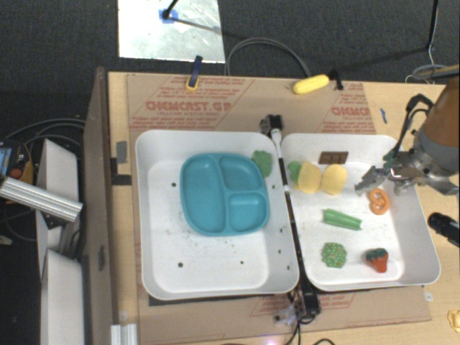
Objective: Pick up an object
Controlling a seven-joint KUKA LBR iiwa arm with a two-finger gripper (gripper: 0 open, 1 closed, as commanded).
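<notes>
Orange ring toy (379, 203) lies just below the gripper (371, 180); we see its jaws spread, nothing between them, yellow pieces (321, 178) leftward.

Even, fairly bright overhead light falls on the two white bins (215, 282), which come out nearly washed out, with only thin soft shadows along their inner walls. A reflective sheet (169, 20) on the dark floor behind the bins throws back a patchy glare. The picture is slightly soft and grainy throughout, with small toy foods lacking fine detail.
</notes>
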